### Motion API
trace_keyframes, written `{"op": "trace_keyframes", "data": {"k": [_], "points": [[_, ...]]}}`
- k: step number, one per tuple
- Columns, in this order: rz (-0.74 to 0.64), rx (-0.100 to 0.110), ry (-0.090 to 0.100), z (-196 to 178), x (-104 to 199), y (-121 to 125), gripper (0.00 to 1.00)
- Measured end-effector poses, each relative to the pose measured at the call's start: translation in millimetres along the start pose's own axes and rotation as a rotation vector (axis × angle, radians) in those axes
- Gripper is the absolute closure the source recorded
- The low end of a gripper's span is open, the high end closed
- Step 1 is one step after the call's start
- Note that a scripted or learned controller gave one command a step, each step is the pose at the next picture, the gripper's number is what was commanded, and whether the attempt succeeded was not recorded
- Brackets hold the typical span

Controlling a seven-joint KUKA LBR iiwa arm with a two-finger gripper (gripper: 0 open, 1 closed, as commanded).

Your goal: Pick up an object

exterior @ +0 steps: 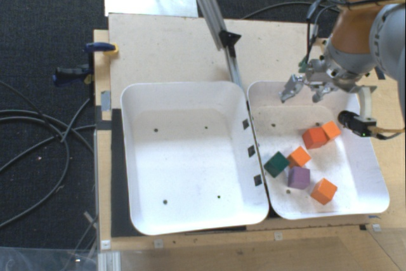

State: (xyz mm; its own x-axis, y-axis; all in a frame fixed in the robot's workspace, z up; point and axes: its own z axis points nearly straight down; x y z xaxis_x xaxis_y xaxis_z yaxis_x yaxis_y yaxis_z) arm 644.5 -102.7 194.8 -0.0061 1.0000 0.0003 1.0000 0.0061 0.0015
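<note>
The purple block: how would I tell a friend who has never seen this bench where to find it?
Start at the right-hand white bin, where a cluster of small blocks lies. In that cluster, the purple block sits near the front, just right of the dark green block and below an orange block. It is the only purple one; the rest are orange or green.

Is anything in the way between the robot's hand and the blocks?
Nothing visible is. The hand hangs over the back of the right bin, and bare white floor lies between it and the nearest orange blocks. The green block and purple block sit farther forward.
</note>
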Motion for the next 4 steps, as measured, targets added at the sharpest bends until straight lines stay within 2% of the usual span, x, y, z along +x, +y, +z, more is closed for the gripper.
{"op": "trace_keyframes", "data": {"k": [1, 2, 3, 4], "points": [[0.009, 0.007, -0.002, 100, -64, -22, 0.00], [0.004, 0.004, 0.001, 105, -24, -83, 0.00], [0.003, -0.003, 0.000, 93, -26, -80, 1.00], [0.006, -0.006, -0.002, -31, -36, -115, 1.00]]}}
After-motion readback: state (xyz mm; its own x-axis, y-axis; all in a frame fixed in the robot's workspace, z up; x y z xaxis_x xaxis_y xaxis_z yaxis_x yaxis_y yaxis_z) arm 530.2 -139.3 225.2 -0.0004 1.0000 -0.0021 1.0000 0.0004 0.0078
